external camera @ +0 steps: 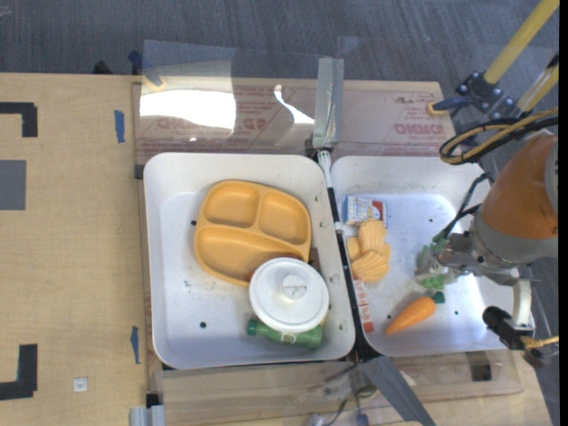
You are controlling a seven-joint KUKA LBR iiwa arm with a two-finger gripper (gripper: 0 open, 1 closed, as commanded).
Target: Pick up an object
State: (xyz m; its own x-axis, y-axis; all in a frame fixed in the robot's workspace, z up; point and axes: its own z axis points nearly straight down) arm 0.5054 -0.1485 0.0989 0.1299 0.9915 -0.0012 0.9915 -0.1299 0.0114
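Orange toy carrot (414, 313) lies near the front edge of the right bin (404, 204), leafy end pointing at the gripper (437, 264) parked just above it, probably lining up a grab. Wrist blocks the view, so I can't tell how the jaws sit.
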